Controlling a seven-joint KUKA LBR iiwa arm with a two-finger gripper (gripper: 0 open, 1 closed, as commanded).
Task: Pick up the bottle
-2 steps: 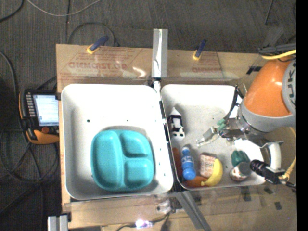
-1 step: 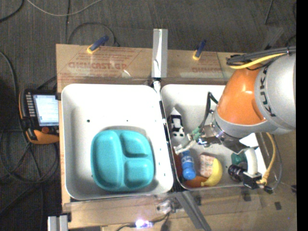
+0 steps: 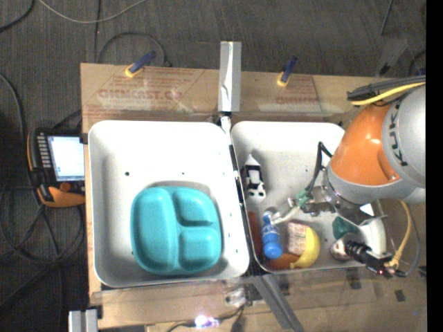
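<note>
Just on the near side of the pincer (image 3: pixel 275 218), the bottle (image 3: pixel 270 243) is lying in the right bin (image 3: pixel 291 131), blue and smooth, hard against the bin's near left corner. A rounded yellow item (image 3: pixel 309 249) and a pale, crinkly packet (image 3: pixel 297 236) are crowding it on the arm's side, leaving little free room there. The pincer is hanging low above the bottle's far end; whether it is spread or pressed together cannot be told. The wall shared by the two bins is running close past its tip. Beyond the pincer, a small black-and-white item (image 3: pixel 254 180) is sitting by that wall, and bare white floor is opening toward the far rim. Across the wall, a glossy teal compartment tray (image 3: pixel 176 230) is resting in the left bin (image 3: pixel 138 131).
</note>
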